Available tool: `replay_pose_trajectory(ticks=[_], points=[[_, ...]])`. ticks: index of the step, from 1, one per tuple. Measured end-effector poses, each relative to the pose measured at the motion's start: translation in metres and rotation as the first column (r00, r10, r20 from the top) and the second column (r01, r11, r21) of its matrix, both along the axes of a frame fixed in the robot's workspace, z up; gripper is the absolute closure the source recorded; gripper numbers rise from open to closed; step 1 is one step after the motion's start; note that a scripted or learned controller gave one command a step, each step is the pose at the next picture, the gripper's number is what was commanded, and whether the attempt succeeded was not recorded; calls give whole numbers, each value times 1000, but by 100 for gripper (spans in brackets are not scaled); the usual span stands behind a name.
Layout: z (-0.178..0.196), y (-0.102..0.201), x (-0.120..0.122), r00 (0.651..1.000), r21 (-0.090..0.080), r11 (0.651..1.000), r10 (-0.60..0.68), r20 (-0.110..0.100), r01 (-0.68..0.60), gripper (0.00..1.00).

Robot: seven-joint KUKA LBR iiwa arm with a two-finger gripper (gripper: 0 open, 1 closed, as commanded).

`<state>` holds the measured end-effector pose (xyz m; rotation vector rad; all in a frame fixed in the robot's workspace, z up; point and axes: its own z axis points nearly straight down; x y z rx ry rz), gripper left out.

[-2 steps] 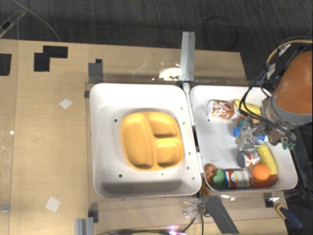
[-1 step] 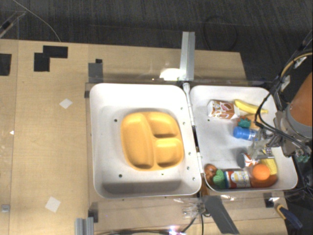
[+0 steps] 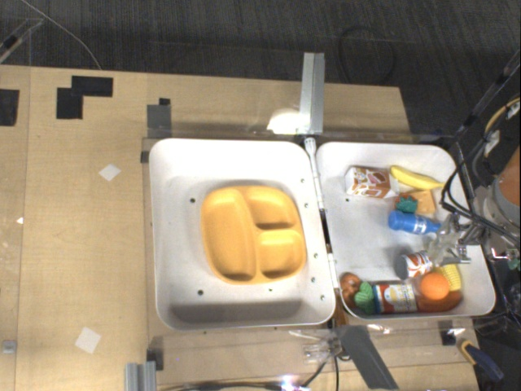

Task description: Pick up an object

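Front row of right bin: an orange (image 3: 435, 287), a ketchup-style bottle (image 3: 396, 297) lying flat, a green toy (image 3: 365, 296).
Small can (image 3: 417, 263): just behind the orange, beside the gripper.
Gripper (image 3: 453, 247): low over the right bin (image 3: 358, 235); cannot tell its opening.
Further back: blue bottle (image 3: 411, 221), banana (image 3: 415, 177), snack packet (image 3: 368, 182).
Left bin (image 3: 175, 218): yellow divided tray (image 3: 251, 232).
Worktop (image 3: 73, 218): light wood.
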<state>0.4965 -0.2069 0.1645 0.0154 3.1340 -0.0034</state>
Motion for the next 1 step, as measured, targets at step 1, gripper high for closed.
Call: replay_pose_trajectory(ticks=[1], points=[[-10,2,-7,1000,1,1000,-15,0,15,100]])
